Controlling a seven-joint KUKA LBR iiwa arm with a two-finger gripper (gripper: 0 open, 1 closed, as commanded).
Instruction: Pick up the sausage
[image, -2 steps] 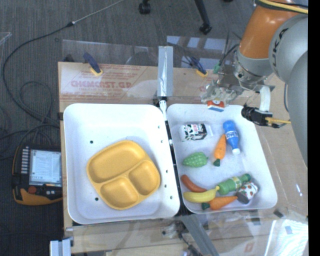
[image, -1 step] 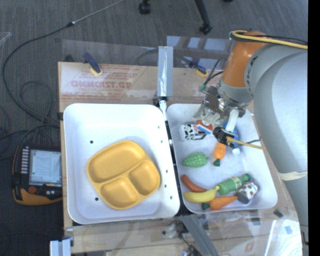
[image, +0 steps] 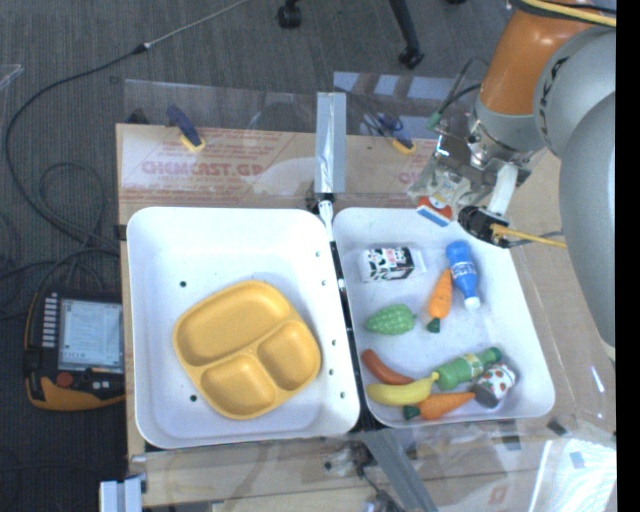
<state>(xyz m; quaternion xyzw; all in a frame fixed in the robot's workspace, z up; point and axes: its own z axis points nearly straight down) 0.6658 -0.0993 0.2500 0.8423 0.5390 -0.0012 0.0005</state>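
The sausage (image: 386, 369), a curved red-brown piece, lies near the front left of the right bin (image: 527, 330), just above a yellow banana (image: 400, 391). My gripper (image: 450, 195) hangs over the back rim of that bin, well behind the sausage and to its right. Nothing shows between it and the sausage except other toy food. The arm's orange band sits above it at the top right.
The right bin also holds a milk carton (image: 387, 263), a blue bottle (image: 463, 272), two carrots (image: 440, 294), a green knobbly fruit (image: 390, 320) and a green bottle (image: 466, 368). The left bin (image: 160, 250) bears a yellow divided tray (image: 247, 347).
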